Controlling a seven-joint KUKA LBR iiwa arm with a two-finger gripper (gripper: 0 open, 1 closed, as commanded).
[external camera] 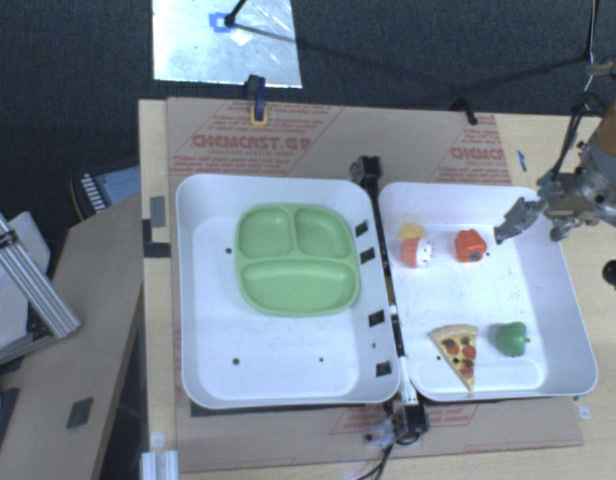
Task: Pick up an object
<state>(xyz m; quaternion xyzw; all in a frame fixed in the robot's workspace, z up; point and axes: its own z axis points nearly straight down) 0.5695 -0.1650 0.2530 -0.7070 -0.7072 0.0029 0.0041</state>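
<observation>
Here, 2 shallow white bins are sitting side by side on the bench. The left bin (203,368) is holding a green divided plate (296,259) with 3 compartments, lying flat toward the upper middle of that bin.

The right bin (563,298) is carrying 4 small toy foods. A red and white piece with a yellow top (415,246) is lying near the bin's upper left, close to the divider between the bins. Just to its right, apart from it, a red pepper-like toy (470,245) is sitting. Lower down, a pizza slice (458,352) is lying with its tip pointing toward the near rim, and a green pepper (511,338) is resting just beside it on the right, not touching.

The arm is reaching in from the right edge, and its gripper (515,221) is hanging over the upper right part of the right bin, angled down and to the left. Its tip is sitting to the right of the red pepper-like toy, near it but apart from it. Nothing is showing between the fingers, and whether the jaws are standing apart or together I cannot tell at this size and angle.

A sheet of cardboard with red lettering (253,138) is lying under both bins, and a shiny square panel (223,28) is lying beyond it on the dark floor.
</observation>
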